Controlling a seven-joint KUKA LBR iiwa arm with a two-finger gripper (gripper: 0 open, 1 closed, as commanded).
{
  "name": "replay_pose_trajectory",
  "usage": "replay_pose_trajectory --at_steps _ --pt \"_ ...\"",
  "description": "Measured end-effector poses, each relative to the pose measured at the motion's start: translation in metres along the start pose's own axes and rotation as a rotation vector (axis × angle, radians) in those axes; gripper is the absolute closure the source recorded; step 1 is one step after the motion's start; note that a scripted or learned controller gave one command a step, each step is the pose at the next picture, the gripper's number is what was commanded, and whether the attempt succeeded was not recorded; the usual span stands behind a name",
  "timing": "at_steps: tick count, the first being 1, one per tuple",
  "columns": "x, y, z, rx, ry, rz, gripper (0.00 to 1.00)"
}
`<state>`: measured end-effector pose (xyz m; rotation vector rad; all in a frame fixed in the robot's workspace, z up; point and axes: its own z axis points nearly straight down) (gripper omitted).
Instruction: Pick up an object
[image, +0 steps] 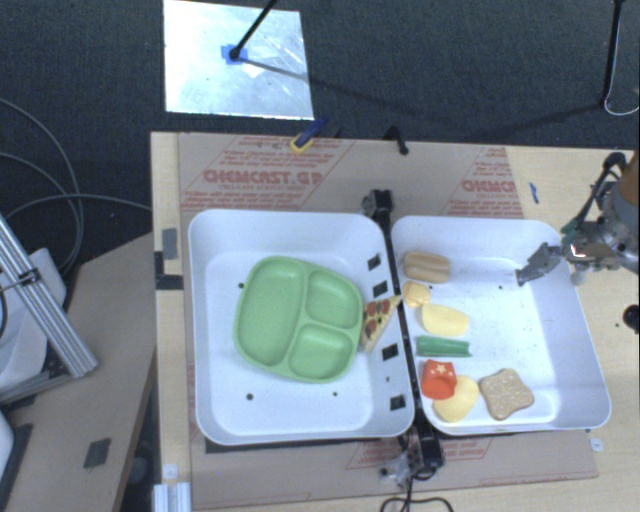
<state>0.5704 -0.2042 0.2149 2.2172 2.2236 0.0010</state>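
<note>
The right bin (560, 350) holds several toy foods along its left side: a tan bun (427, 266), a yellow piece (444, 320), a green bean pod (443, 347), a red pepper (438, 378) and a slice of toast (506, 393). A pizza slice (376, 320) leans on the left bin's right wall. My gripper (555, 272) hovers over the right bin's upper right part, to the right of the bun and well apart from it. It is open, with nothing between its fingers.
A green divided plate (298, 318) lies in the left bin (220, 400). A small yellow piece (415, 295) sits under the bun, and another yellow piece (457, 402) lies beside the pepper. Bare white floor spans the right bin's middle and right.
</note>
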Motion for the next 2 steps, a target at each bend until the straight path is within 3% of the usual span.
replay_pose_trajectory --at_steps 1,2 --pt "0.144 0.037 -0.087 -0.012 0.006 -0.016 0.00" --pt "0.239 -0.010 0.018 0.012 0.006 -0.009 0.00"
